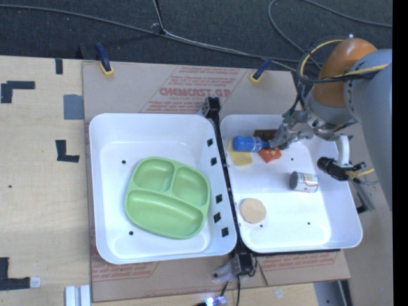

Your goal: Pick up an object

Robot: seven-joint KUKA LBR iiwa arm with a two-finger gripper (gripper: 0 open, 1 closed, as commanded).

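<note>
Brown cardboard point(191, 85) is lying under two white bins on the bench. Nearest, a tan round disc point(253, 210) is sitting in the right bin point(331, 234); a green divided plate point(168, 197) is filling the left bin point(105, 234). Farther back, a small silver can point(304, 182) is lying on its side — beyond it, a yellow piece point(241, 159), a blue bottle point(247, 144) and a red piece point(271, 155). The gripper point(285, 136) is hovering just beside these — its opening I cannot tell.
</note>
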